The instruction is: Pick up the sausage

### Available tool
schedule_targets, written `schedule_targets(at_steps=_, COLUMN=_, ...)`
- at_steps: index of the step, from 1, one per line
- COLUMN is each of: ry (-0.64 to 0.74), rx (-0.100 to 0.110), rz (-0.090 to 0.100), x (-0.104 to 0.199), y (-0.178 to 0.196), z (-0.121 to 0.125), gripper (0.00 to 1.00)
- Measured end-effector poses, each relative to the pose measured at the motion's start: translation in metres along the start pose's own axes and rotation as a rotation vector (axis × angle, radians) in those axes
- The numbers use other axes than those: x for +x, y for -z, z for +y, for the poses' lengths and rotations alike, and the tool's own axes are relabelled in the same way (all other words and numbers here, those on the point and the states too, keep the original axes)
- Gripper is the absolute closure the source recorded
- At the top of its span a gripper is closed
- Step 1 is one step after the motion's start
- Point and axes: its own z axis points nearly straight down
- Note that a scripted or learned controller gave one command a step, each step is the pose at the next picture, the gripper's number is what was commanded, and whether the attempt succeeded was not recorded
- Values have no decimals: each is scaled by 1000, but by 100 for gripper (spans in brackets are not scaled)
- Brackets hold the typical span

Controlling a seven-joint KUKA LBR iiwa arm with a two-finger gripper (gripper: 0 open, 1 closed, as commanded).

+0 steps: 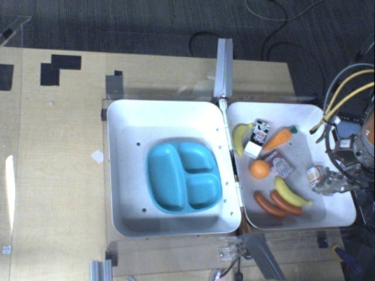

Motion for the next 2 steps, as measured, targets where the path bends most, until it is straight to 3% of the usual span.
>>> schedule_targets(at_steps=1, ry=-1, rx=0, rz=0, x=0, y=0, z=0, gripper=0)
schedule_targets(at_steps=2, ry=-16, rx=-3, rz=-2, x=-22, y=-48, z=-44, gripper=0)
